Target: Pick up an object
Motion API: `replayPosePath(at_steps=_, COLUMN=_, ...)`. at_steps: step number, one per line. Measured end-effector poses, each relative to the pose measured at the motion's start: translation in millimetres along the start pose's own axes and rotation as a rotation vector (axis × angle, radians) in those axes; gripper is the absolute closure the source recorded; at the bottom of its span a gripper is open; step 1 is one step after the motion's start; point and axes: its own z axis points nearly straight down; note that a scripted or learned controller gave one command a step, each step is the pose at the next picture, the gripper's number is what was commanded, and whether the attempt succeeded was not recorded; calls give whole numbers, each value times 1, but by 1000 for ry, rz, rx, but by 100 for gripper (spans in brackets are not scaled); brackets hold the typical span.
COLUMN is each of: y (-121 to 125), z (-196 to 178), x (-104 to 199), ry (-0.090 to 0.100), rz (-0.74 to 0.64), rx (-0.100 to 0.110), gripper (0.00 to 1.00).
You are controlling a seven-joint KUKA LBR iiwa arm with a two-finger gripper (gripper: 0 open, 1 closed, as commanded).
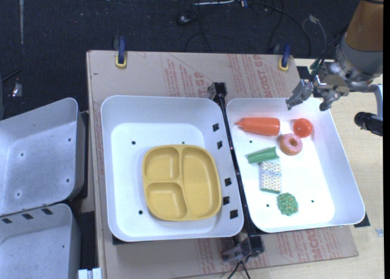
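Broccoli (287, 204), donut (290, 144), tomato (303, 127) below open gripper (312, 97).

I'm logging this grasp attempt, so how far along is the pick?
Done: nothing lifted yet. The carrot, tomato, donut, green stick, patterned packet and broccoli all lie in the right bin. In hand: the gripper hangs open over that bin's far edge, holding nothing. Left: descend, close on one item, lift.
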Motion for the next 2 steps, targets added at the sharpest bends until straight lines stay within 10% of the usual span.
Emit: replayPosePath(at_steps=2, y=7, z=55, x=-1, ry=-1, rz=-1, rx=-7, gripper=0)
